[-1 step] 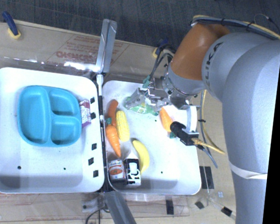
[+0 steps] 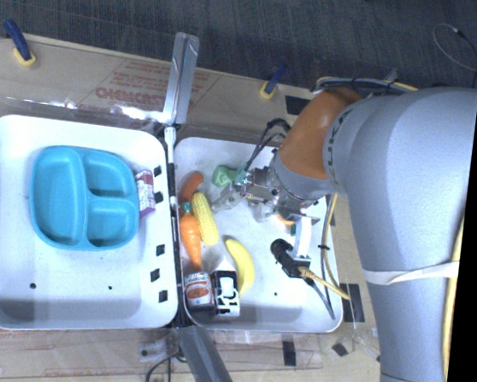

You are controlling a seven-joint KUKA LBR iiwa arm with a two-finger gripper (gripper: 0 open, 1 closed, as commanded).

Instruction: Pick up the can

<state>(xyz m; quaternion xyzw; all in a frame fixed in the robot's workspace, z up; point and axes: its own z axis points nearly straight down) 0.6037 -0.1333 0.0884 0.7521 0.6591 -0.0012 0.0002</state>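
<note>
Arm (image 2: 408,205) is seen over the right bin (image 2: 309,318); a blue tray (image 2: 84,196) is set far left of the pincer (image 2: 251,189). The pincer's state cannot be told. The can (image 2: 197,290) is placed below-left of it, apart.

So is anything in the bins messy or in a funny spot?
A bit. In the right bin, the corn, carrot, banana and can are heaped against the left wall. A small purple packet leans at the edge of the blue tray. Nothing looks spilled or broken.
</note>
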